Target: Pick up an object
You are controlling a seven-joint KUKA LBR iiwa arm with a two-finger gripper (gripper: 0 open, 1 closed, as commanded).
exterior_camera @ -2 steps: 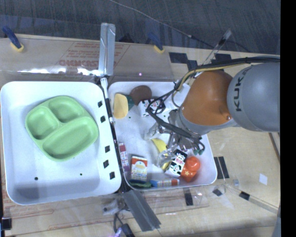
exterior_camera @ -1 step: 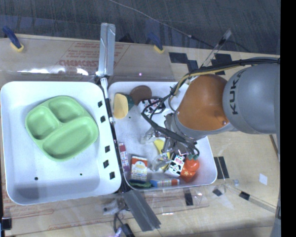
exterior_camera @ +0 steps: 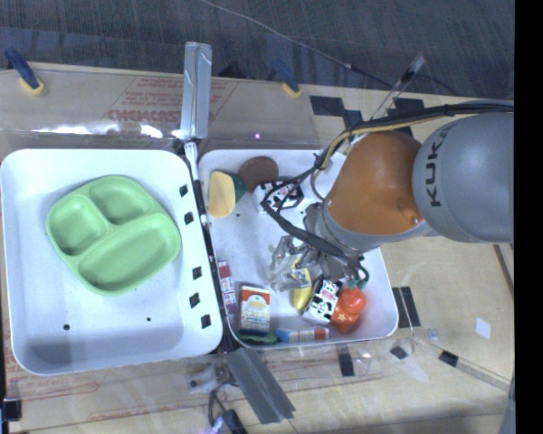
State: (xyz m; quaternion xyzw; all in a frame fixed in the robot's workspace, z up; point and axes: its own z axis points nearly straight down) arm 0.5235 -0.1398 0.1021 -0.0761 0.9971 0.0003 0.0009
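The gripper [exterior_camera: 300, 265] is seen low in the right bin [exterior_camera: 253, 242], directly over a yellow item [exterior_camera: 302, 297] among the clutter at the near wall. Whether anything is grasped cannot be told. Farther off, a yellow sponge [exterior_camera: 221, 193] and brown ball [exterior_camera: 258, 169] lie well apart from it.

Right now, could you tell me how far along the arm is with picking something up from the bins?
Done: the arm has reached into the right white bin, its gripper low over the clutter near a yellow banana-shaped toy. In hand: nothing visibly lifted. Left: grasping and raising an item. The green divided plate lies in the left bin.
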